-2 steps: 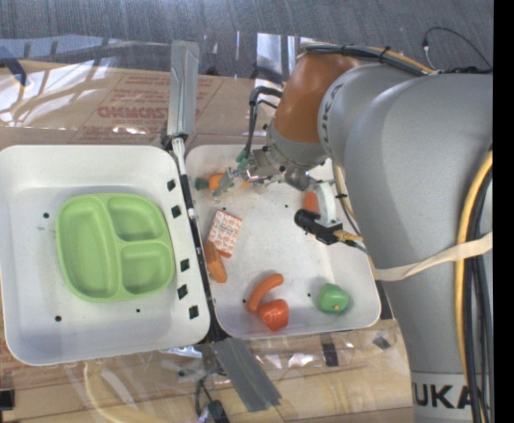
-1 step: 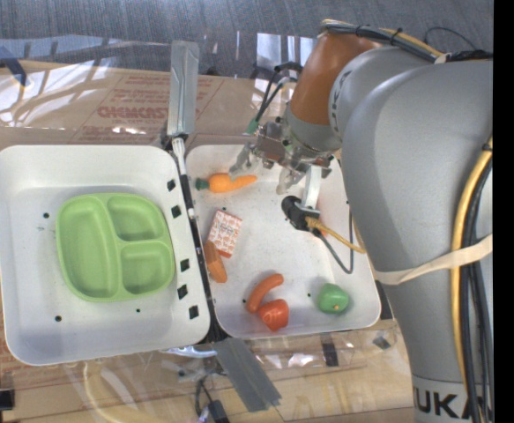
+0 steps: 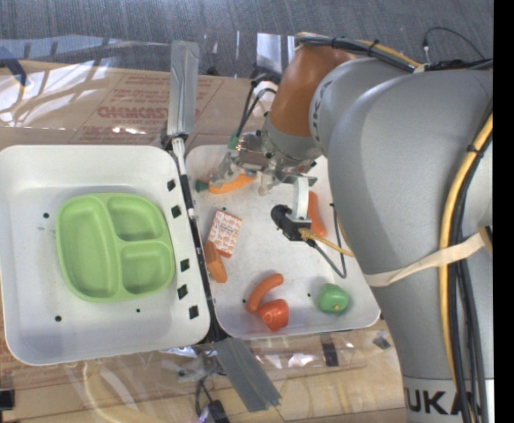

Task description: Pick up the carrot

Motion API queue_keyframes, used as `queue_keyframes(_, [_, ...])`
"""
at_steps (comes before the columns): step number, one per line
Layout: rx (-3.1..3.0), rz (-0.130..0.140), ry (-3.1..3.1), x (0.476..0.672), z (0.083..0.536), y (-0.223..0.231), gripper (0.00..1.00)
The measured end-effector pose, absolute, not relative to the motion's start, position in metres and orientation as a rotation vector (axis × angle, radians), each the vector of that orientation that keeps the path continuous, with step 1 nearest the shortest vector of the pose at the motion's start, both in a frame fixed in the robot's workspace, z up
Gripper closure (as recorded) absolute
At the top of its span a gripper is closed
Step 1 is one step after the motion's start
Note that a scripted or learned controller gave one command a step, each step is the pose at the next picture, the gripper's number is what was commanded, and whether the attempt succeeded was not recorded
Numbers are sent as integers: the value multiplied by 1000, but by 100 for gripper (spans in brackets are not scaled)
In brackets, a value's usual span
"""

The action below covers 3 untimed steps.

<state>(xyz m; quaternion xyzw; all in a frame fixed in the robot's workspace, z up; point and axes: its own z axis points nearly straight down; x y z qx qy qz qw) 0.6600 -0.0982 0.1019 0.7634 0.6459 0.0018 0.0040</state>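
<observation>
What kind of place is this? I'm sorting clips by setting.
Probably a robotics lab bench: a grey arm reaches over two white bins taped onto cardboard, with toy food such as a carrot and a green divided plate.

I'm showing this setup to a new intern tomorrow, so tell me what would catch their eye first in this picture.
The big grey arm with its orange band fills the right side, its tool reaching down into the right bin beside the carrot near the bin's far edge. Next comes the bright green divided plate alone in the left bin. Scattered toy foods in the right bin include a green pepper and a red one near the front.
</observation>
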Motion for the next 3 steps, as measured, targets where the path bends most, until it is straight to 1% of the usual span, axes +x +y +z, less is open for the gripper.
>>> queue_keyframes(1, [2392, 6, 2024, 660, 102, -98, 0])
queue_keyframes(2, [1719, 0, 2628, 657, 121, -94, 0])
queue_keyframes(3, [2181, -4, 2266, 657, 92, -135, 0])
